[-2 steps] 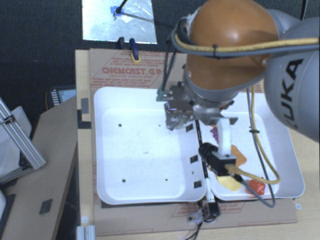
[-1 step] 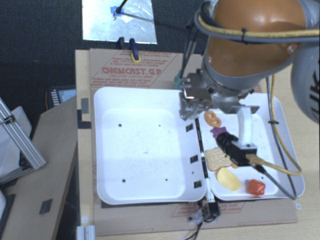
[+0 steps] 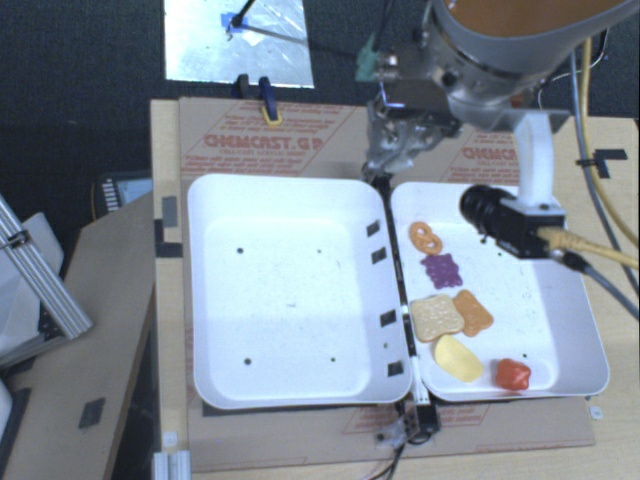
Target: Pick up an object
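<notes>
White left bin (image 3: 290, 298) lies bare mid-frame; in the right bin (image 3: 560, 318) the pretzel (image 3: 425, 236), purple piece (image 3: 441, 268), toast (image 3: 437, 317), yellow piece (image 3: 458, 359) and red piece (image 3: 512, 373) lie unpicked. The gripper (image 3: 385, 163) hangs at upper centre, carrying nothing visible; whether its jaws are wide or narrow I cannot tell. The pick seems not yet begun.

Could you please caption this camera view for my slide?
KUKA arm's hand above the bins' divider; toy foods in the right bin.
</notes>
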`<state>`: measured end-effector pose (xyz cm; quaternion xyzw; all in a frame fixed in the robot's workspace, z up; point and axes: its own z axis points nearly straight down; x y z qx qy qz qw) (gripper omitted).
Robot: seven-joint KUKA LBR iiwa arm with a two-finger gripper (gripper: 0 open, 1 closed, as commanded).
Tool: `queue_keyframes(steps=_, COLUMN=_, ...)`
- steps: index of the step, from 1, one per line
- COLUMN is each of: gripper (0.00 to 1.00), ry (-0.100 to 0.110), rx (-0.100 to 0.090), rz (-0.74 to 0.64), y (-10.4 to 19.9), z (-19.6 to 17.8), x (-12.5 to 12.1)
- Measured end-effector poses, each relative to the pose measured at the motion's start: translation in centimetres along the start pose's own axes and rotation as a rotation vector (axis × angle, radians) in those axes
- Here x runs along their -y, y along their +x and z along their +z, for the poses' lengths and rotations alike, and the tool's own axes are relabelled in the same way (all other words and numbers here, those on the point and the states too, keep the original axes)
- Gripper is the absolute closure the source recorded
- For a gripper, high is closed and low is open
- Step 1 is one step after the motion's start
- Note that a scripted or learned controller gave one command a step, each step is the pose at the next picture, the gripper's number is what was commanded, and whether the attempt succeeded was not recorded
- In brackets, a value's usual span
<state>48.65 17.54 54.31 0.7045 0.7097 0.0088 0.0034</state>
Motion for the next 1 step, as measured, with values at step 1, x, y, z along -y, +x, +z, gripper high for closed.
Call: queue_keyframes(steps=1, gripper=1.00, ry=0.016, rx=0.007, rz=0.001, y=3.13, z=1.06, x=-5.43)
